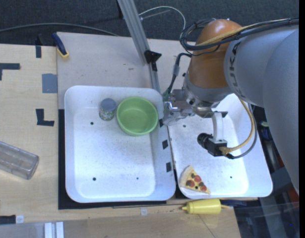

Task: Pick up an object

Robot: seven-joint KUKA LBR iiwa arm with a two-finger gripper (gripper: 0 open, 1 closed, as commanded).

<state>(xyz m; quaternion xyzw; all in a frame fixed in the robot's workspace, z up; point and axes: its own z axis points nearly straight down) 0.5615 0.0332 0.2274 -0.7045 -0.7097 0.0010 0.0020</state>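
- The hand [173, 114] is seen at the dividing wall between the two white bins, low over the right bin [251, 182]; whether it is apart or together cannot be told.
- The green bowl [137, 115] lies just beside the hand, toward the left bin [112, 182], with a small can [107, 109] touching the bowl's far side.
- A pizza slice [194, 180] lies below the hand, its long axis slanted, near the bin's front corner.
- Room around the slice is judged ample; the bowl is nearer.

Green bowl [137, 115]; grey-lidded can [107, 109] with greenish label; yellow pizza slice [194, 179] dotted red; yellow bottle [202, 207]; white speckled bins [112, 182]; orange-banded grey arm [241, 48].
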